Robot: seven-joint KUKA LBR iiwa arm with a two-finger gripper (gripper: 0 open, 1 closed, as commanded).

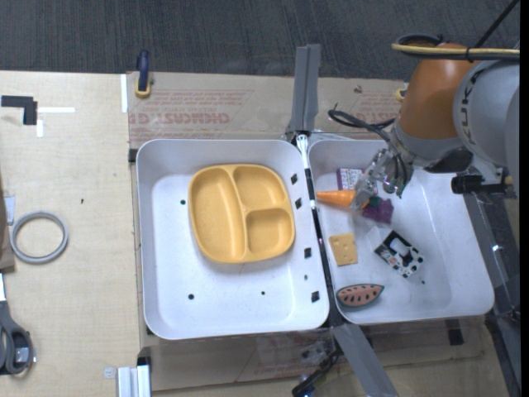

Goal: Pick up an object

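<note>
Right now the end effector hangs over the back of the right bin, directly above a small cluster: an orange carrot toy lying on its side, and just beside it a purple piece. Which of the two is the target I can't say; the purple piece sits closest under the tool. Whether the tool is spread or closed is impossible to tell from this angle.

Both look like light, hard plastic play food (smooth, so likely a bit slippery). The carrot tapers, so a pinch across its thicker end should hold better than one near the tip. The purple piece is small and lumpy; a grip across its middle looks safest.

Further forward in the same bin lie a cheese-like yellow square, a black-and-white block and a watermelon slice, all apart from each other. The left bin holds a yellow divided plate. Out on the desk, a grey ring.
</note>
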